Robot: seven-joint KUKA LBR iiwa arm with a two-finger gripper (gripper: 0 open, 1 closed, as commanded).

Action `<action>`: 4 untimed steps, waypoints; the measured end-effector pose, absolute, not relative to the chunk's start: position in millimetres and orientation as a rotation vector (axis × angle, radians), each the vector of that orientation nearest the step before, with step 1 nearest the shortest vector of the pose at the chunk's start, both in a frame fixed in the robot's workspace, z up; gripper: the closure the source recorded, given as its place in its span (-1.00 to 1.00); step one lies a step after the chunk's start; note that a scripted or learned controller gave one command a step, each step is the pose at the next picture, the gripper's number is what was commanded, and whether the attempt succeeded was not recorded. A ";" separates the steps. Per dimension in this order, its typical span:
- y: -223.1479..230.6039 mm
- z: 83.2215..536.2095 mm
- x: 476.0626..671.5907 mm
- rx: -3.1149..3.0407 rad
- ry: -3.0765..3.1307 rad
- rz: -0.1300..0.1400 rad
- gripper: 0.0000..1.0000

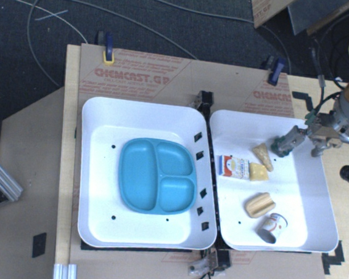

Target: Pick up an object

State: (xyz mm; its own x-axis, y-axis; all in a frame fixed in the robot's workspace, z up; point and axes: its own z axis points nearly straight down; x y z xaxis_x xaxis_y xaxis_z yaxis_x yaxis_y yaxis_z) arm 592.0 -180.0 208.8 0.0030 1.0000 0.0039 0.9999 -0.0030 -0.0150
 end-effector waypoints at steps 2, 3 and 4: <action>-170.1 160.7 598.9 -2.215 -2.218 0.004 -1.00; -178.7 111.0 594.0 -2.218 -2.216 0.005 -1.00; -181.1 89.6 597.2 -2.229 -2.226 -0.004 -1.00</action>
